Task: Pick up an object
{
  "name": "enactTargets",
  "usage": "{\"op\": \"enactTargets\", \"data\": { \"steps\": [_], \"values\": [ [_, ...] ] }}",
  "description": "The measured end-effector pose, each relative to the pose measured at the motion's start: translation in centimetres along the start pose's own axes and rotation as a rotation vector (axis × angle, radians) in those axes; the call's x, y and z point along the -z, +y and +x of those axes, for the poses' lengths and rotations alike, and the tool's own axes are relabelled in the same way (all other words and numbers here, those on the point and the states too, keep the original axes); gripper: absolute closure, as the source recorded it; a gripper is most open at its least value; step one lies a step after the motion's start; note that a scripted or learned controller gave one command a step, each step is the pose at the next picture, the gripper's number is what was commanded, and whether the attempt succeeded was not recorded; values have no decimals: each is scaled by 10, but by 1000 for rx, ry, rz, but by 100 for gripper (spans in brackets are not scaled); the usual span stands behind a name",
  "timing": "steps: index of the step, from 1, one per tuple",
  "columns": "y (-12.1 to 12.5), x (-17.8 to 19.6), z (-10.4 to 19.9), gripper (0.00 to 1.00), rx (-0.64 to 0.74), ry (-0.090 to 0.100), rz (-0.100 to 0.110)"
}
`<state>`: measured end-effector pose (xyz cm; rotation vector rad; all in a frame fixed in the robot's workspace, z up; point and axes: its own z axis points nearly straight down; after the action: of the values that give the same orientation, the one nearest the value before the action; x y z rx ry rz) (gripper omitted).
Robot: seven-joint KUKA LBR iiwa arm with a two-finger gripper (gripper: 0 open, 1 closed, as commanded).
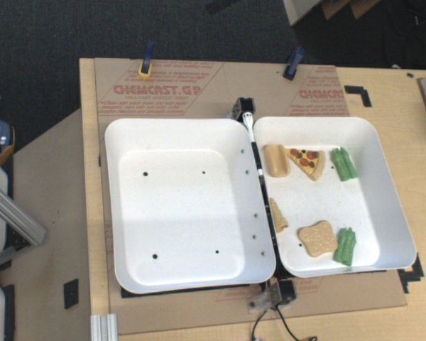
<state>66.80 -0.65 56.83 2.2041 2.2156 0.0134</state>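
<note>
A tan counter (57, 190) carries a brown cardboard sheet printed with red lettering (199, 84), clipped at its far edge by a blue-and-yellow clamp (147, 62) and a blue clamp (294, 62). Two shallow white plastic bins, left (121, 212) and right (383, 183), sit side by side on the sheet.

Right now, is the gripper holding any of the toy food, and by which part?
Nothing is held. All the pieces lie loose in the right bin: bread roll, pizza slice, toast and two green pieces.
</note>
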Motion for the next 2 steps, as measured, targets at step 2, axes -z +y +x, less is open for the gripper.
{"op": "enactTargets", "data": {
  "steps": [2],
  "values": [
    [1,22,2,100,3,-3,-10]
  ]
}}
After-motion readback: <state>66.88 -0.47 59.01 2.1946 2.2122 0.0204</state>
